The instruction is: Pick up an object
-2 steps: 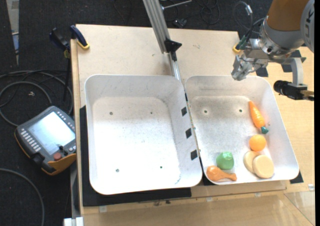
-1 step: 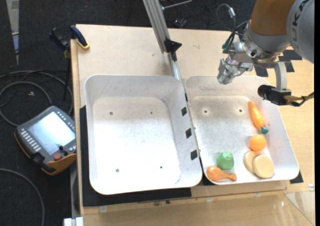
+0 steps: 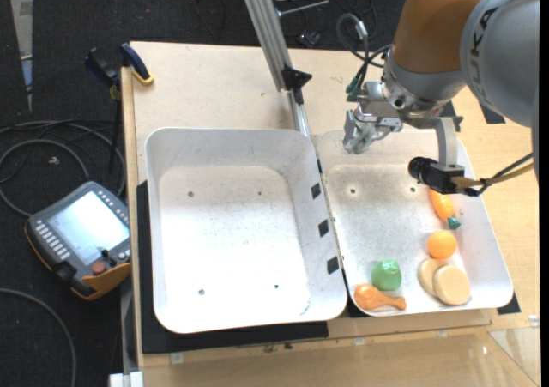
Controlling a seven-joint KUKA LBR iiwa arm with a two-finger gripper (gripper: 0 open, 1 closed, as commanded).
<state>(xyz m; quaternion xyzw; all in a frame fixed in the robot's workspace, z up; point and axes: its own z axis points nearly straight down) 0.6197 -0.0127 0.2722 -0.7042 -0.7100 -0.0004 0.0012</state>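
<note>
My gripper (image 3: 358, 142) hangs over the back left corner of the right bin (image 3: 377, 184), above its floor, and I see nothing in it. The objects lie along the bin's right and front sides, well away from the gripper. An orange carrot-like piece (image 3: 443, 205) rests by the right wall, with an orange ball (image 3: 442, 244) just in front of it. A green ball (image 3: 387, 275) and an orange gourd-shaped toy (image 3: 377, 298) sit at the front. Two beige rounded pieces (image 3: 446, 283) fill the front right corner.
The left bin (image 3: 171, 205) stands beside the right one, their walls meeting in a ridge (image 3: 322, 205). A slanted metal pole (image 3: 268, 25) rises behind the bins. A black part on a bracket (image 3: 429, 172) hangs from the arm over the right bin.
</note>
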